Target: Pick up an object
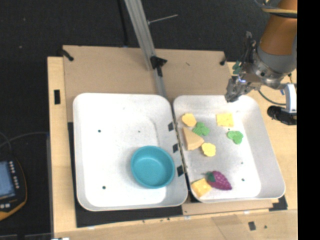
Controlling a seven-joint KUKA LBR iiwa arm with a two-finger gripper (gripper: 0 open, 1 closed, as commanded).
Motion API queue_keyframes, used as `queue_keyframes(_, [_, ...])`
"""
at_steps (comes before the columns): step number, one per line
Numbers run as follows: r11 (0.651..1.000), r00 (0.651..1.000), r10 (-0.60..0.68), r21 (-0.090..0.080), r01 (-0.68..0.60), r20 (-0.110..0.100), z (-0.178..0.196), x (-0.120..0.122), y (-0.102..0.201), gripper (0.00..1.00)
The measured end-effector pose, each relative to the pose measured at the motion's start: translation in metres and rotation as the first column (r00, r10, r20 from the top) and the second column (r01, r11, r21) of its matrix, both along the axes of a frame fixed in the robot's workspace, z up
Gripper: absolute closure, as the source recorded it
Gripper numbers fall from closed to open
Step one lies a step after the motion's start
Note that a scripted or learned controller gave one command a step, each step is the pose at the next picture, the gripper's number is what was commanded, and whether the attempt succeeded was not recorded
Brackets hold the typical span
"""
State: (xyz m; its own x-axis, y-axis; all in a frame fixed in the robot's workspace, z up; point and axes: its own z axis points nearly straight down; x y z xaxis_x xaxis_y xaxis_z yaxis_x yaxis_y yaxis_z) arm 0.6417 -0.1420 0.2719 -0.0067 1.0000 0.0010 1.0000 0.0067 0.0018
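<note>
My gripper (232, 95) hangs over the far edge of the right bin (267, 149), above and apart from its contents. Nothing shows between its fingers. Closest to it lies a yellow cheese square (225, 119). A green piece (235, 137) sits just below that. Further left are a yellow round piece (188, 119), a green leafy piece (201, 129), a tan wedge (192, 140) and a small yellow lump (208, 149). Near the front of the bin rest purple grapes (219, 180) and a yellow block (201, 187).
The left bin (100, 119) holds a teal bowl (152, 166) near its front right corner. A grey metal pole (142, 34) slants up from between the bins. A handheld controller (10, 181) lies off the bench at left.
</note>
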Motion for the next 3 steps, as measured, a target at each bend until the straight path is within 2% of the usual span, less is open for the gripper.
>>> queue_keyframes(2, [1.0, 1.0, -0.001, -0.001, 0.001, 0.001, 0.007, 0.01, 0.095, 1.0])
queue_keyframes(3, [1.0, 1.0, -0.004, -0.001, 0.004, -0.002, -0.008, 0.008, 0.144, 1.0])
